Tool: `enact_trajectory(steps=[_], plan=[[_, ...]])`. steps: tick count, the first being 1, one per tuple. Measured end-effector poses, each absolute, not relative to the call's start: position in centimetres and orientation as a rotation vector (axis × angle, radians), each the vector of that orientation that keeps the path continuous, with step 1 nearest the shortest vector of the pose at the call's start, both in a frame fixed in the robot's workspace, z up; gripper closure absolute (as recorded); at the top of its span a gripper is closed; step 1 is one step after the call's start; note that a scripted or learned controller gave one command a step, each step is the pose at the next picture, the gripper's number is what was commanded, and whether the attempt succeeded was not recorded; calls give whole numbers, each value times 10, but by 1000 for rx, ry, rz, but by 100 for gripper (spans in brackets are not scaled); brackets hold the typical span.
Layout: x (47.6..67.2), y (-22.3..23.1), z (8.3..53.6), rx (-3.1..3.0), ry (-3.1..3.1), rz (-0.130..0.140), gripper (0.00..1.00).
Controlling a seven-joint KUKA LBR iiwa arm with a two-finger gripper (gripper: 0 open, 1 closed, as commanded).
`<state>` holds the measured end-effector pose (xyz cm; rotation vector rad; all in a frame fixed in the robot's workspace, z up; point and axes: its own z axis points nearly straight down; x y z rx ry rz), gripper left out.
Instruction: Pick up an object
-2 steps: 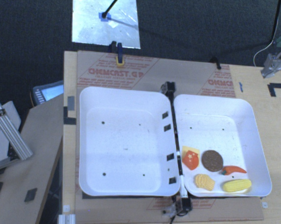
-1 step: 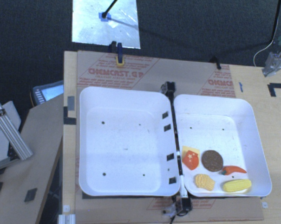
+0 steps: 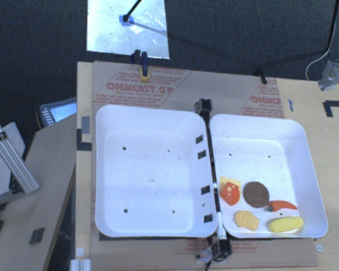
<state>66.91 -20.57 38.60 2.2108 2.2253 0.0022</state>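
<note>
Fingers (image 3: 338, 71) hang far right; we cannot tell their opening. Toy foods (image 3: 256, 194) crowd the right bin's (image 3: 304, 143) near corner.

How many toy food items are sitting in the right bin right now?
5, all clustered in the right bin's near corner: a pizza slice, a brown cookie, a red chili, a yellow waffle-like piece, and a corn cob. None looks hidden.

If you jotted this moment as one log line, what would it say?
step: pick not begun | right bin: pizza slice, brown disc, chili, waffle piece, corn cob, all near front edge
</note>
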Motion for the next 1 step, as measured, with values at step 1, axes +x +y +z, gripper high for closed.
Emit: enact_trajectory(steps=[1], plan=[[669, -206, 390, 2211, 2225, 1, 100]])
